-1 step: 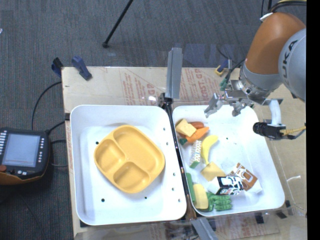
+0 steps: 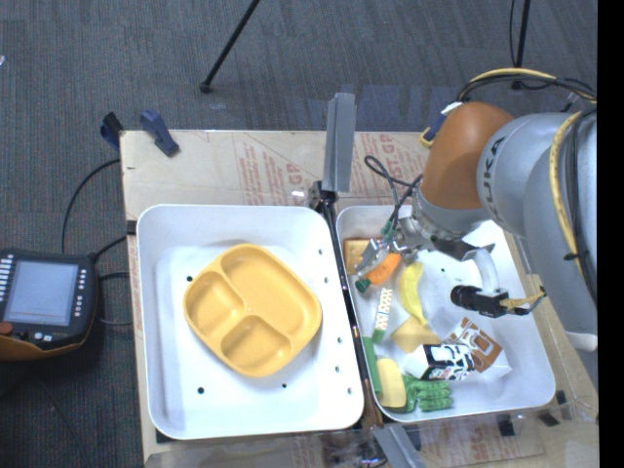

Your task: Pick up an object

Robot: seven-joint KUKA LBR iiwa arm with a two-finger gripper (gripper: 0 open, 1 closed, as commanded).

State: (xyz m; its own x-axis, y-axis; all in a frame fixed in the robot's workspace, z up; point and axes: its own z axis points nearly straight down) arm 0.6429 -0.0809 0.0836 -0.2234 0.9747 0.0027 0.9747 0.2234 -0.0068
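The right bin [image 2: 534, 367] holds several small items. An orange carrot [image 2: 382, 269] lies near its upper left, beside a tan toast piece [image 2: 356, 253]. A yellow banana [image 2: 413, 291], a white striped bar [image 2: 383, 312], a cheese wedge [image 2: 413, 336], a cow-print carton [image 2: 448, 361], a brown packet [image 2: 480, 342], a pale yellow piece [image 2: 390, 382] and a green toy [image 2: 429, 395] fill the rest. My gripper [image 2: 386, 252] is low over the carrot's upper end, and I cannot see whether it has hold of the carrot. The grey arm with its orange band [image 2: 466, 164] hides the bin's upper right.
The left bin [image 2: 156, 261] bears a yellow divided plate [image 2: 252, 308]. A grey upright post [image 2: 339, 149] stands between the bins at the back. Blue clamps [image 2: 156, 133] sit on the bench's far left corner. A teach pendant [image 2: 39, 300] lies left of the bench.
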